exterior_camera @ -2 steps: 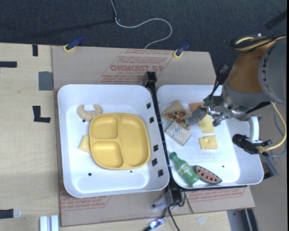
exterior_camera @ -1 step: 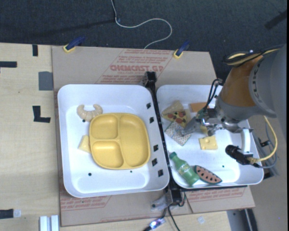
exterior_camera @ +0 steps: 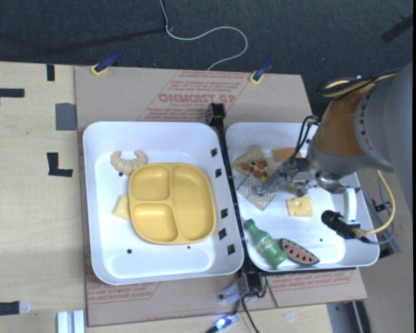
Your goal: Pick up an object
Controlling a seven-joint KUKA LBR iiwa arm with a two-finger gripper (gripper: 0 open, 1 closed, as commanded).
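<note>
My gripper (exterior_camera: 277, 177) reaches down into the right bin (exterior_camera: 360, 255) from the right, its tip over a checked waffle piece (exterior_camera: 258, 197). A pizza slice (exterior_camera: 253, 164) lies just left of and behind the tip. Close to the gripper's right sits a yellow cheese cube (exterior_camera: 299, 207). An orange piece (exterior_camera: 284, 155) lies behind the gripper, partly hidden by the wrist. At the bin's front lie a green bottle (exterior_camera: 263, 243) and a watermelon slice (exterior_camera: 299, 250).
The left bin (exterior_camera: 100, 144) holds a yellow divided plate (exterior_camera: 172, 202), a tan croissant (exterior_camera: 127, 160) behind it, and a yellow wedge (exterior_camera: 120, 207) tucked under its left edge. The bins' shared wall (exterior_camera: 225, 179) stands just left of the pizza slice. A black cable fitting (exterior_camera: 336, 222) hangs right of the cheese.
</note>
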